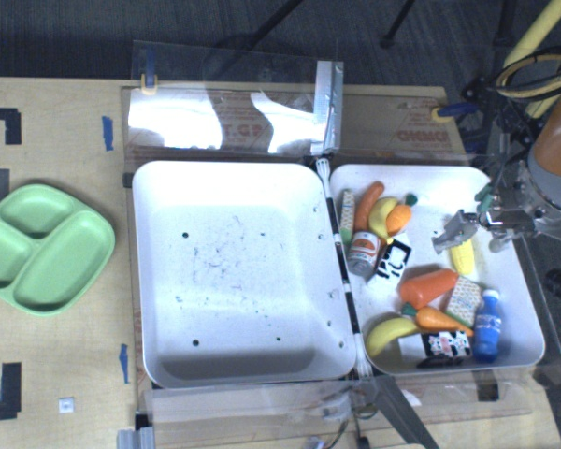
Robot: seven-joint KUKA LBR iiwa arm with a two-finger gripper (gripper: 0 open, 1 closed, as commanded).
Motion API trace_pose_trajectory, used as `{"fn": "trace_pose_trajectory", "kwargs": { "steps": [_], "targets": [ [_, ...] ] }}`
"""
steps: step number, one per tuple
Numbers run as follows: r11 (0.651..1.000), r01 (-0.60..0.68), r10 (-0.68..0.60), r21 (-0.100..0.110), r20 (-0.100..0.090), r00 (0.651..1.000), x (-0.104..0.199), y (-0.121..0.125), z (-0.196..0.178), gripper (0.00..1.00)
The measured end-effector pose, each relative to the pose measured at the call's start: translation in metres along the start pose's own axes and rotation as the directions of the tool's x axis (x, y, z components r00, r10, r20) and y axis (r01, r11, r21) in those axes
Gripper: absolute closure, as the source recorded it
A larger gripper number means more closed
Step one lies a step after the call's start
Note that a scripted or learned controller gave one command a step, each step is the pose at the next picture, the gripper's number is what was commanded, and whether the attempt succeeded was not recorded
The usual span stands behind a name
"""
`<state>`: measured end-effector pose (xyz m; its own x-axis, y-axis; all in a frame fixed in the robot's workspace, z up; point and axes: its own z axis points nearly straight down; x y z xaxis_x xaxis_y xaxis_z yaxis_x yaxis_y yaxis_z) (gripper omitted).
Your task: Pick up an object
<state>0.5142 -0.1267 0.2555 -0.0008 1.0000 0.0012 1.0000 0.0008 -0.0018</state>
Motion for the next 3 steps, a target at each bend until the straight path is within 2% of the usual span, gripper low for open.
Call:
{"fn": "trace_pose_trajectory", "kwargs": {
  "steps": [1,2,3],
  "targets": [
    [0.987,0.163,-0.163,-0.001,0.001,0.987,-0.033,-0.031,0.127,0.0],
    [0.957,0.29,-0.29,-0.005,0.004,0.957,-0.094,0.022,0.092,0.0],
    [0.94,0.34,-0.34,-0.008,-0.004,0.94,-0.089,0.068,0.159,0.0]
  ]
}}
